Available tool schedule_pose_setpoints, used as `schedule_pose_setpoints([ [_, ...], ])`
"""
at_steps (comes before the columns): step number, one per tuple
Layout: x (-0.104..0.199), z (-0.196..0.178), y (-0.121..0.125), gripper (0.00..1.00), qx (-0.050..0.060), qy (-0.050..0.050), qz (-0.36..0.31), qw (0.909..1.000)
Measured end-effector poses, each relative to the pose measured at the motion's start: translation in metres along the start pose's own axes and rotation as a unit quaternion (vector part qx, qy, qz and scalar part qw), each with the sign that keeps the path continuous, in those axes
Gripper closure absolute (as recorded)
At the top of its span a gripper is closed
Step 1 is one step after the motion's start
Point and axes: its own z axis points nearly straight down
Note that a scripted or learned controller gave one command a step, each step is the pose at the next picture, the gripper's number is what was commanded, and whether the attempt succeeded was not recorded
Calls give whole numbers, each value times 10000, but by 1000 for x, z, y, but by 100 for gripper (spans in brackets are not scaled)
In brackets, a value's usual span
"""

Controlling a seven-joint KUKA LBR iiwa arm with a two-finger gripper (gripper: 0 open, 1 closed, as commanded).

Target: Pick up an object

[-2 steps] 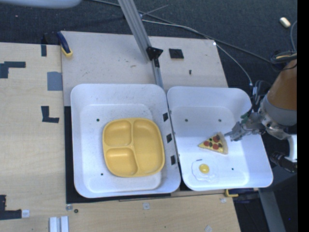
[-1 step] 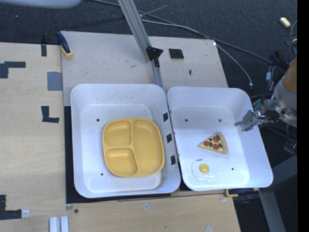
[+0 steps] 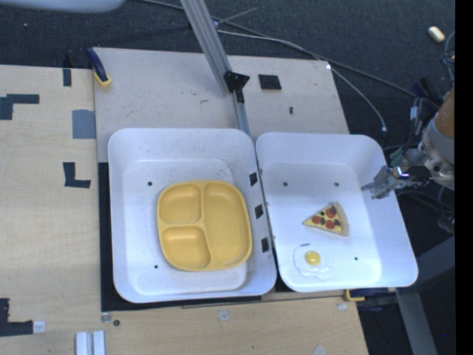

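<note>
Toy pizza slice (image 3: 327, 219) and toy fried egg (image 3: 311, 260) lying flat in the right bin (image 3: 295, 152), gripper (image 3: 380, 184) poised at the bin's 3 o'clock rim.

Pizza slice near the bin's middle, egg just beside it at 7 o'clock, not touching. Gripper well apart from both, at 2 o'clock of the pizza, holding nothing; impossible to tell whether spread or closed. Likely trouble: both toys thin and flat, so easy to skid aside or slip out; a low approach could catch the rim. Yellow divided plate (image 3: 204, 225) sitting in the left bin (image 3: 129, 161), at 9 o'clock, out of the way. Metal pole (image 3: 214, 43) crossing at 12 o'clock.
</note>
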Motion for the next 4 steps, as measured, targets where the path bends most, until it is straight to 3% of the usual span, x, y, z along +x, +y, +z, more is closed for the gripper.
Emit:
schedule_pose_setpoints([
  [2,111,1,21,100,6,6,-29,10000],
  [4,211,23,22,100,19,4,-24,10000],
])
